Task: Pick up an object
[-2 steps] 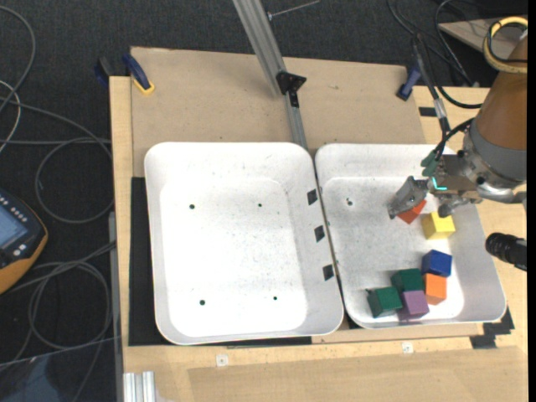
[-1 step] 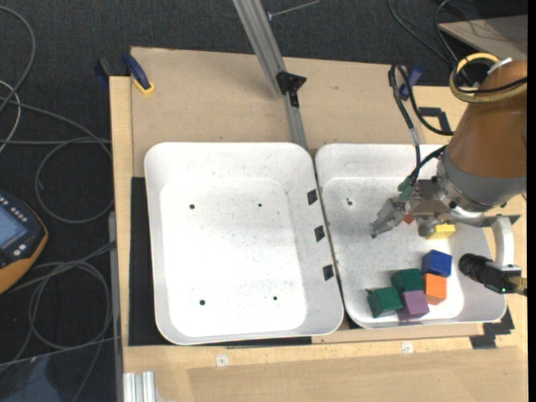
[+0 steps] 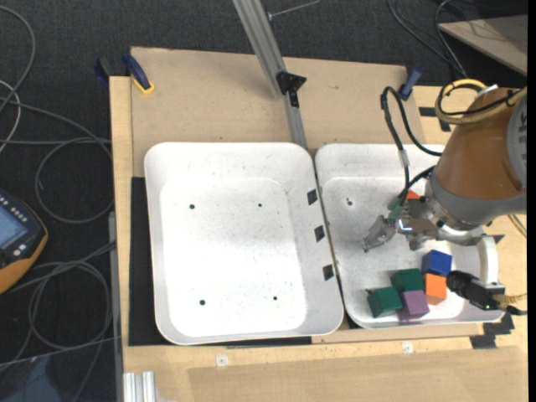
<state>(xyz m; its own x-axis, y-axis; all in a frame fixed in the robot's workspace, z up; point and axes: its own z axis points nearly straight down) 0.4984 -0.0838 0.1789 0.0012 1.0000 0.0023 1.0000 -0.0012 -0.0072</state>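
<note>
Gripper (image 3: pixel 381 233) hangs low over the right bin (image 3: pixel 356 174), jaws slightly apart with nothing between them. The blocks are clumped toward the bin's near corner, below-right of the jaws: dark green block (image 3: pixel 384 300), purple block (image 3: pixel 414 305), orange block (image 3: pixel 435 286), blue block (image 3: pixel 436 263). Bare floor lies left of the jaws up to the divider wall; the left bin (image 3: pixel 226 241) is beyond it.

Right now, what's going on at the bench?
The KUKA arm reaches in over the right bin, its gripper hanging low over the bin's bare middle with nothing visibly between its fingers. The blocks sit clustered in that bin's near corner: two green, a purple, an orange and a blue. None is picked yet.
</note>
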